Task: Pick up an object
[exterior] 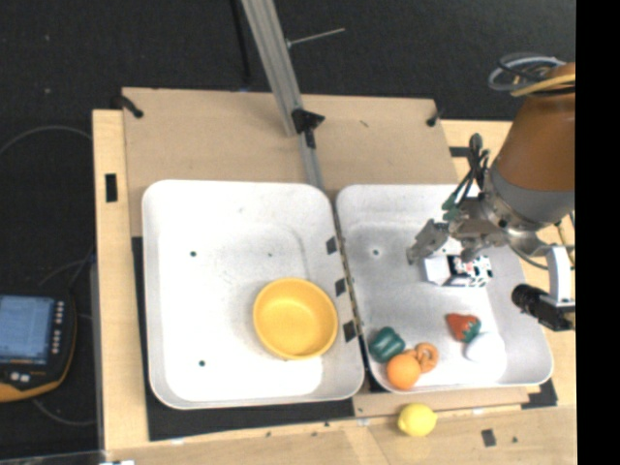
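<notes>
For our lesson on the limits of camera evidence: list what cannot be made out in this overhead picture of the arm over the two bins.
- Gripper: blurred in the camera view, so open or shut is unclear.
- White item with dark markings: partly covered by the gripper; too small to identify.
- Arm: cut off by the right edge.
- Small orange piece: partly behind the orange fruit, too small to name.
- Green object: too small to identify.

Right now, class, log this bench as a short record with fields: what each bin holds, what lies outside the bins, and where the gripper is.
left bin: yellow bowl
right bin: green object, orange ball, smaller orange object, red object, white box
outside bins: yellow lemon on the bench
gripper: above the white box, nothing seen held
</notes>
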`<state>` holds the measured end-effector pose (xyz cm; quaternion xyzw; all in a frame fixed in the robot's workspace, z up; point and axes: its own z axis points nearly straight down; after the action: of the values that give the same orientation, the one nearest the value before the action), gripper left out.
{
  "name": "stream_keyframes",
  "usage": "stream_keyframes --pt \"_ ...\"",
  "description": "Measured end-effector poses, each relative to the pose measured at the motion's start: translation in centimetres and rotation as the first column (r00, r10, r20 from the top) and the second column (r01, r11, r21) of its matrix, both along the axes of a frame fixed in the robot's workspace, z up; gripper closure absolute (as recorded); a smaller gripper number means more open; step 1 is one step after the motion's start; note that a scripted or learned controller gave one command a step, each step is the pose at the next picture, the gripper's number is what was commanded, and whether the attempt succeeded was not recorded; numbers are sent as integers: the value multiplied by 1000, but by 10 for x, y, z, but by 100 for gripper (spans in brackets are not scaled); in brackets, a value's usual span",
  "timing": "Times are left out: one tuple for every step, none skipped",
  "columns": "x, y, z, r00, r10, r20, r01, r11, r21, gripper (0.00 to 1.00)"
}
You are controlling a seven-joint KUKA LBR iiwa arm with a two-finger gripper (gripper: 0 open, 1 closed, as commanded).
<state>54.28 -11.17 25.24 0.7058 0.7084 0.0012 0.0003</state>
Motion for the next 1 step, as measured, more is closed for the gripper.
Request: stream_keyframes --pt "0 0 0 1000 -2 1 2 1000 0 0"
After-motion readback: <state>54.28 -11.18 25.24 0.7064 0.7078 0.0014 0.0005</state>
